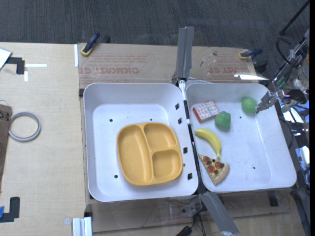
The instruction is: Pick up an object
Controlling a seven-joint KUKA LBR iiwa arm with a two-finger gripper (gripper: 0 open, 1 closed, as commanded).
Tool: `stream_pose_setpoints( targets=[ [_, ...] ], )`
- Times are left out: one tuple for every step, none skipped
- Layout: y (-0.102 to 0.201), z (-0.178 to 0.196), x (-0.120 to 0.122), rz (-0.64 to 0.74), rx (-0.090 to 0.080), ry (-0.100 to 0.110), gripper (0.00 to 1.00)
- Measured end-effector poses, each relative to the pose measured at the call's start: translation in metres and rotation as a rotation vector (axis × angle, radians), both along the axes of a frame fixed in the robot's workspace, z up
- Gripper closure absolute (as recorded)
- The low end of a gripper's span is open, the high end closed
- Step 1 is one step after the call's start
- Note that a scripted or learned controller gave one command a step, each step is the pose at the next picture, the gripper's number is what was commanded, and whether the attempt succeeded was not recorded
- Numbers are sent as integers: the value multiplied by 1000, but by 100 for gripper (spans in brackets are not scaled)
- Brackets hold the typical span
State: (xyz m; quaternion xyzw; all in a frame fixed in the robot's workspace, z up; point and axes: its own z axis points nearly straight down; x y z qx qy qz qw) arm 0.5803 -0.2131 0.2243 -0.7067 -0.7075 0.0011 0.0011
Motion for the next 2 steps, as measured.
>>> stream_pose_setpoints(
  targets=[
    [36, -129, 43, -48, -1, -3, 0],
    [36, -120, 43, -45, -3, -4, 100]
  ],
)
